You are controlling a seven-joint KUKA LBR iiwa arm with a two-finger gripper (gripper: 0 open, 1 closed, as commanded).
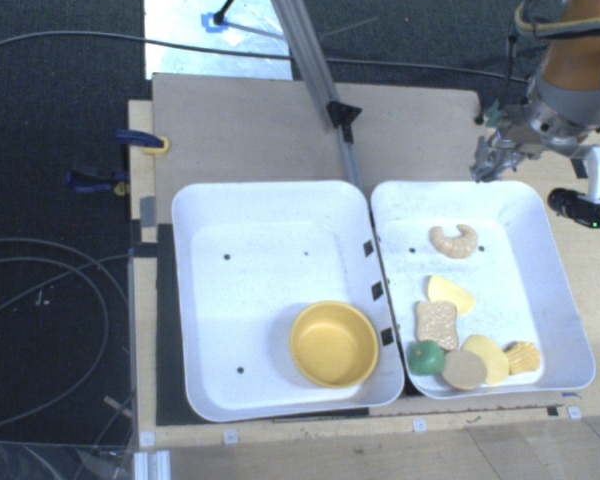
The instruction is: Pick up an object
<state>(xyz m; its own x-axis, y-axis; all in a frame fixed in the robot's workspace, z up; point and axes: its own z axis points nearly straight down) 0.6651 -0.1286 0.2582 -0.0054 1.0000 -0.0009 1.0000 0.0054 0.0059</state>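
Grey hand (490, 163) above right bin (555, 268) far rim; grip state unclear, seemingly nothing held.

Tan table (250, 128), slanted grey pole (310, 53) with black clamp (343, 114), blue-yellow clamp (140, 141) at table's left edge, second blue clamp (95, 180) beside it, grey cables (50, 278) on dark floor (50, 88), blue tape (218, 19) on a pale sheet (195, 13).

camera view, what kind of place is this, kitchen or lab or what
Most likely a robotics lab bench set up for grasping trials, not a kitchen. Two shallow white bins sit side by side on a board, the food pieces such as the croissant look like toys, and clamps and loose cables surround the bench.
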